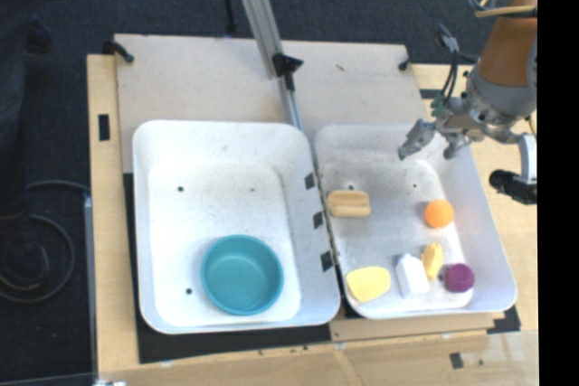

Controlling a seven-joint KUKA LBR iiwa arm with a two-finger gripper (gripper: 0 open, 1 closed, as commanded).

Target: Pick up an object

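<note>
Bench top (217, 72) is tan board on dark carpet, with two shallow white bins on it side by side.

Nearest us, in the left bin (163, 149), we see a teal bowl (241, 274) sitting upright in the front half, slightly right of centre. Rest of that bin floor is bare white with a few dark specks.

Right bin (362, 149) carries the pickable stuff. Along its front wall: a yellow flat piece (367, 283) at the left, a white block (412, 275) just beside it, a small yellow object (433, 258) touching or nearly touching the block, and a purple ball (458, 277) at the right. Behind those, an orange ball (439, 213) near the right wall. A tan bread-like block (348, 203) lies further left, close to the divider between bins.

Further back, the gripper (434, 142) hovers over the rear right part of the right bin, fingers spread apart, nothing between them. It's well apart from every object. We see the orange band (508, 45) above the wrist.

At the far side, a grey aluminium mast (258, 0) leans up from behind the bins.
</note>
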